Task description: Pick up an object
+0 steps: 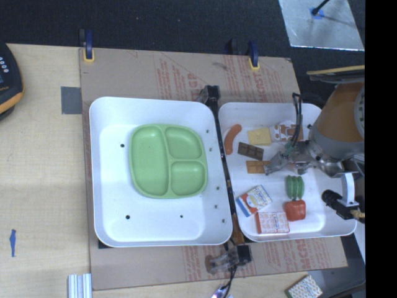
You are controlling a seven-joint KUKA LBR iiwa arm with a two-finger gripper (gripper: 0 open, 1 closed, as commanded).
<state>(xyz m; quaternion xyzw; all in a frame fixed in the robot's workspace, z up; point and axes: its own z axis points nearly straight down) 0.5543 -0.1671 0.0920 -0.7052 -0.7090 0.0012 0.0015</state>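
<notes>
Robot lab bench: cardboard sheet clamped down by clips at 12 o'clock, two white bins, cabling between them.

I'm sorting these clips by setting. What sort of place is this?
Likely a robotics lab bench: two white bins clamped on cardboard, toy food like a sausage, and a robot arm reaching in.

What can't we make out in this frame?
- Gripper in the camera view: finger state too small and blurred, wrist overhead.
- Right bin: the arm hides its far right corner.
- Small packets: print too small to read.
</notes>
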